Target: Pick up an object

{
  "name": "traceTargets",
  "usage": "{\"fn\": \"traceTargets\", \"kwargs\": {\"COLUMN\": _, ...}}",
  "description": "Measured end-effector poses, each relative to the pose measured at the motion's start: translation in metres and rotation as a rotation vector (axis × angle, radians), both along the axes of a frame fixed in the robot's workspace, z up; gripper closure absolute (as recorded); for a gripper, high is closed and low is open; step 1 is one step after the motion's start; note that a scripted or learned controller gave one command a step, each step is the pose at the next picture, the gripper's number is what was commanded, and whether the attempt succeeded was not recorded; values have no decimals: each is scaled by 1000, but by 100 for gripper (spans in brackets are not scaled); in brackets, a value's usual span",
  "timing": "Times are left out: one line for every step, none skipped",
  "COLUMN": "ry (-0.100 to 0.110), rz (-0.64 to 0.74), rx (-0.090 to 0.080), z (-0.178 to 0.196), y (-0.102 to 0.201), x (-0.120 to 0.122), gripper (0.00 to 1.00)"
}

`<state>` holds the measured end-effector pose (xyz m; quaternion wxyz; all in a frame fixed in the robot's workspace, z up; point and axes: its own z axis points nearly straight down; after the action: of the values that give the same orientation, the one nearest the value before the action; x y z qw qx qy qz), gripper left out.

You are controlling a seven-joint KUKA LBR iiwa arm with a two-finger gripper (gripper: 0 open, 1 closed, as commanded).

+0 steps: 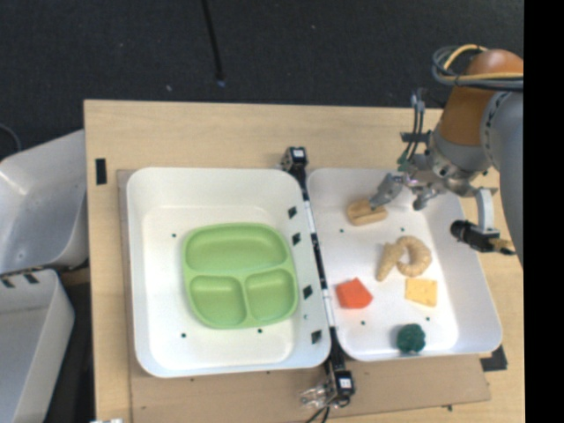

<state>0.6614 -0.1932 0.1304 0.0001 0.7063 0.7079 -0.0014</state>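
Observation:
My gripper (pixel 403 193) hangs over the back of the right bin (pixel 467 320), open, its two fingers spread wide with nothing between them. Its left fingertip (pixel 384 190) is right beside the upper right end of a tan biscuit-shaped piece (pixel 364 212); I cannot tell if they touch. Nearer the front lie a curled tan pastry (pixel 405 256), a yellow cheese wedge (pixel 421 291), an orange-red block (pixel 354 294) and a dark green ball (pixel 410 337).
The left bin (pixel 150 324) holds a green divided plate (pixel 240 273). A ridge with black clips (pixel 310 245) separates the two bins. The arm's grey body with its orange band (pixel 467 113) rises at the back right.

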Motion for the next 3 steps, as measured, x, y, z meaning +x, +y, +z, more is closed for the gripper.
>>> {"fn": "traceTargets", "kwargs": {"ry": -1, "rz": 0, "rx": 0, "z": -30, "y": -1, "x": 0, "gripper": 0}}
{"fn": "traceTargets", "kwargs": {"ry": -7, "rz": 2, "rx": -3, "z": -17, "y": -2, "x": 2, "gripper": 100}}
{"fn": "traceTargets", "kwargs": {"ry": -10, "rz": 2, "rx": 0, "z": 41, "y": -7, "x": 13, "gripper": 100}}
